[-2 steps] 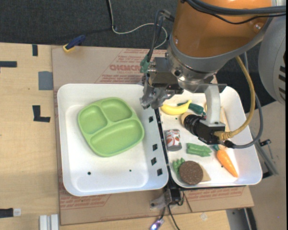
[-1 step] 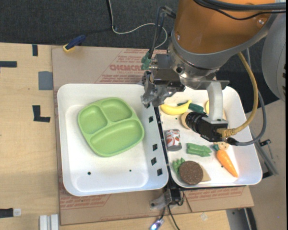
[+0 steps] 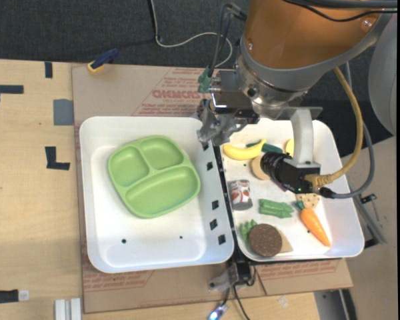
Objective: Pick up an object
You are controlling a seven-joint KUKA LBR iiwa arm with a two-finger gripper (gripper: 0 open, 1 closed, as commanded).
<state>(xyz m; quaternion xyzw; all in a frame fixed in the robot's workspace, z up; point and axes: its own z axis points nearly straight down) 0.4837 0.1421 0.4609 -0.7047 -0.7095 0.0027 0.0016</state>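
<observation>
My gripper (image 3: 212, 132) hangs over the top left corner of the right bin (image 3: 343, 179), close to the divider between the two bins. Just to its right a yellow banana (image 3: 243, 152) lies in the bin. Below the banana are a small red and white can (image 3: 240, 194), a green pea pod (image 3: 275, 209), an orange carrot (image 3: 315, 225) and a dark brown round cookie (image 3: 264, 240) with a green leafy piece (image 3: 245, 230) beside it. A pale round slice (image 3: 259, 168) sits under the banana. Nothing can be seen in the gripper.
The left bin (image 3: 93, 199) holds a green divided plate (image 3: 155, 175). The arm's orange and grey body (image 3: 307, 25) covers the right bin's far side. A black device with cables (image 3: 287, 172) hangs from the wrist over the bin's middle. Cardboard (image 3: 120, 89) lies under both bins.
</observation>
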